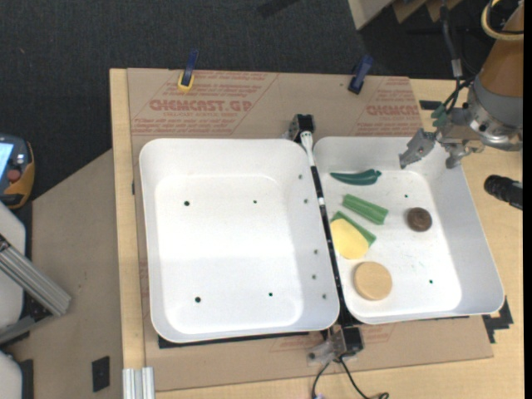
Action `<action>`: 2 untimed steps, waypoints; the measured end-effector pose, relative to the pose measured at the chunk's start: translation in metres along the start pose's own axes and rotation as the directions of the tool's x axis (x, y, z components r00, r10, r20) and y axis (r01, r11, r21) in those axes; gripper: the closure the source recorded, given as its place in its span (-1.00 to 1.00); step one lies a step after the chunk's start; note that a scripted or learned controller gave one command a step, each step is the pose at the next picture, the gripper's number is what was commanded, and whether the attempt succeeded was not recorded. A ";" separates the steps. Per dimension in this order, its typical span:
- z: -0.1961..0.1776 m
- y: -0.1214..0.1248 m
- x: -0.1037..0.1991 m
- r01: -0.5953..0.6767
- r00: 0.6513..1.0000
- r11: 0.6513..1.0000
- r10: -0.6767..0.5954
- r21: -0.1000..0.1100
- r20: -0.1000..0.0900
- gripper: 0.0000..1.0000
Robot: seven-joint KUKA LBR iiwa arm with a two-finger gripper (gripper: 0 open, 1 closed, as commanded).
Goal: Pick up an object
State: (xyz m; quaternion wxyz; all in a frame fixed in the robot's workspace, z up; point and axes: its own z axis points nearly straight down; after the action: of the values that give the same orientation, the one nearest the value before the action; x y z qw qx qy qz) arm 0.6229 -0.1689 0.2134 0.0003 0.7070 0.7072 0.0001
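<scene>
The cardboard sheet (249, 98) under both bins reads "CHEMCAST GP" in faded red, the right-hand print partly hidden. In the right bin (465, 248) lie a dark green pepper (356, 175), green block (364, 209), yellow piece (348, 238), tan disc (373, 280) and brown ball (418, 219). The arm is cut off at the right edge, its gripper (434, 154) over the bin's far right corner, fingers spread and holding nothing.

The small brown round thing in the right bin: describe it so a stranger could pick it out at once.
Start at the right bin, the one nearest the arm. The items cluster along its left side; the brown ball sits apart from them, toward the right, alone on bare white floor. It is the smallest and darkest piece, unlike the larger, paler tan disc below the cluster.
</scene>
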 end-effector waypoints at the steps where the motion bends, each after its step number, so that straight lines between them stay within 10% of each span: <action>1: -0.140 -0.005 -0.059 -0.005 1.000 1.000 0.005 -0.017 0.010 -1.00; 2: -0.334 -0.041 -0.054 0.001 1.000 1.000 0.000 -0.021 0.009 -1.00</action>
State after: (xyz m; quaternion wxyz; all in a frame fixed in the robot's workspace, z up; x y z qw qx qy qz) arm 0.5814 -0.2225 0.5478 0.0111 0.7068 0.7073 0.0043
